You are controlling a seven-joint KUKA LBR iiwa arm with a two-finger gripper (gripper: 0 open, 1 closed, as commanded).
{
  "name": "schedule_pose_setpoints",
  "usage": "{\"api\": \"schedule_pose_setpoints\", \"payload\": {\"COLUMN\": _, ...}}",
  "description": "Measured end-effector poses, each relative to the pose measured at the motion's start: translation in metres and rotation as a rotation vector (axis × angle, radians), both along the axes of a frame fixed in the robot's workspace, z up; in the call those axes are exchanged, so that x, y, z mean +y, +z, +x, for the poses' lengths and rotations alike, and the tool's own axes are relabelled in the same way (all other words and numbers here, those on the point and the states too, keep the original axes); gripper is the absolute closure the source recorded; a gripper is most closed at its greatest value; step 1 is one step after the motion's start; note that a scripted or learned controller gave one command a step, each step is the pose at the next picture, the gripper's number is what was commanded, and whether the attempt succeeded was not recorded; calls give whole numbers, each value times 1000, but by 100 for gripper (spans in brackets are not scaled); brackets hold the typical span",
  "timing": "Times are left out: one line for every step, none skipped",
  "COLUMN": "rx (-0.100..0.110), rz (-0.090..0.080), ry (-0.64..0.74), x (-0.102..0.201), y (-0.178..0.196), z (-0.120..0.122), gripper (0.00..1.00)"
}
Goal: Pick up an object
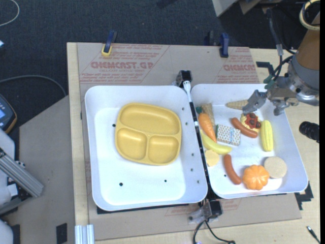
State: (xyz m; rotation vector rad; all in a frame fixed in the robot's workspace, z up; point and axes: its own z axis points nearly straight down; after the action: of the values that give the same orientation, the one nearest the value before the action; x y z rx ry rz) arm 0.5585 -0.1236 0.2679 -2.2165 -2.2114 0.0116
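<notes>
Under the open, empty gripper (266, 104) sits a pizza slice (251, 121), a hot dog (244, 127) just left, corn (266, 135) beside it; farther left lie a carrot (206, 126), banana (213, 144) and yellow tray (148, 133)

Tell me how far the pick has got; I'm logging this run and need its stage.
Done: the gripper is over the right bin, its open fingers beside the ice cream cone. In hand: nothing sits between them. Left: closing on a toy and lifting; the corn and pumpkin lie untouched.
</notes>
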Motion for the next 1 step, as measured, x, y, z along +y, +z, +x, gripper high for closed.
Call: {"api": "schedule_pose_setpoints", "payload": {"rx": -12, "rz": -2, "ry": 3, "x": 0, "y": 6, "z": 2, "gripper": 0}}
